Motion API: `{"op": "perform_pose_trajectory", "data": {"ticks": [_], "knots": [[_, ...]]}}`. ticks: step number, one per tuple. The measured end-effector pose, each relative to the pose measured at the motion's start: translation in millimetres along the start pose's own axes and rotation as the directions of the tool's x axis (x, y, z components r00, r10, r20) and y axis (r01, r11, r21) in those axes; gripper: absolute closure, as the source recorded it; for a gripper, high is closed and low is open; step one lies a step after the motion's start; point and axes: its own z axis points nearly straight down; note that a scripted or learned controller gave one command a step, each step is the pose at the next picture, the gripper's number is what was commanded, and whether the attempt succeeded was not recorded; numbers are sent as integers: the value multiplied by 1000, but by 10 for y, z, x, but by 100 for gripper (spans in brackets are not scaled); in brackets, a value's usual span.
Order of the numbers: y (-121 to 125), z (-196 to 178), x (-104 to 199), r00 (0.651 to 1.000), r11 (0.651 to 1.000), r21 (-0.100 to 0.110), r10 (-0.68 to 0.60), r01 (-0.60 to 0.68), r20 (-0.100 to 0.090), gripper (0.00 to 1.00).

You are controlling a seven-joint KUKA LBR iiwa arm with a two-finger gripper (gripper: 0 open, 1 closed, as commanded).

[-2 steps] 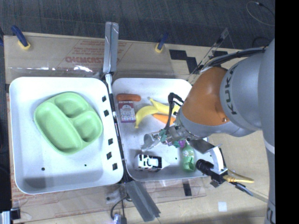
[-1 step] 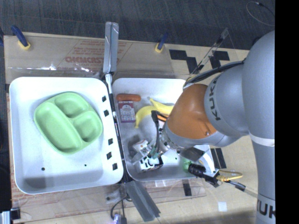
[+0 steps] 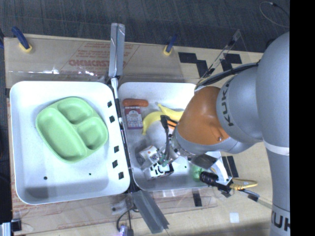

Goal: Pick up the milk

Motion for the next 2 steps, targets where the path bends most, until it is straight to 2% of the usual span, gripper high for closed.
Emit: {"op": "perform_pose_trajectory", "data": {"ticks": [1,2], "knots": [[-55,-654,-75,1000,1000,-3,5,-5,7,100],[-53,-654,-74,1000,1000,-3,5,-5,7,0]]}}
